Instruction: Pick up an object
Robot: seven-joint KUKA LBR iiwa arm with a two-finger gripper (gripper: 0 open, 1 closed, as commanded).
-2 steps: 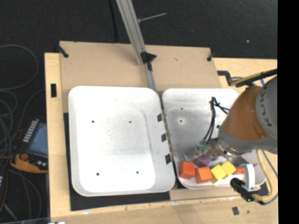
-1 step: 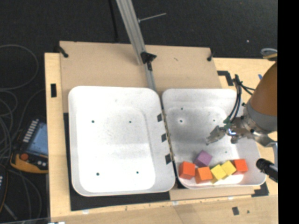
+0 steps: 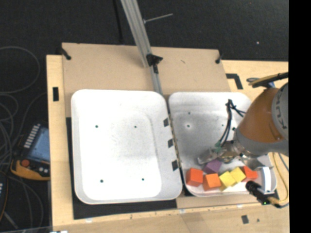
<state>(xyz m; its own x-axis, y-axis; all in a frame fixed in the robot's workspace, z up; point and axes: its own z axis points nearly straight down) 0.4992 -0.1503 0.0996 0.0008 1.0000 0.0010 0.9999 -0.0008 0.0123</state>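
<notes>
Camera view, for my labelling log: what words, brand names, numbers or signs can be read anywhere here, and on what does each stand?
No text reads clearly in this view.
Arm's orange band: dark letters at its right edge, cut off and too blurred to quote.
Handheld pendant left of the bench: lit screen and keys, too small to read.
Blocks in the right bin, left bin, tool: no markings.

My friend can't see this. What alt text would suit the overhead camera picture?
A grey and orange robot arm reaches into the right white bin, its gripper low over coloured blocks: orange block, purple block, yellow block. The left bin sits alongside.
</notes>
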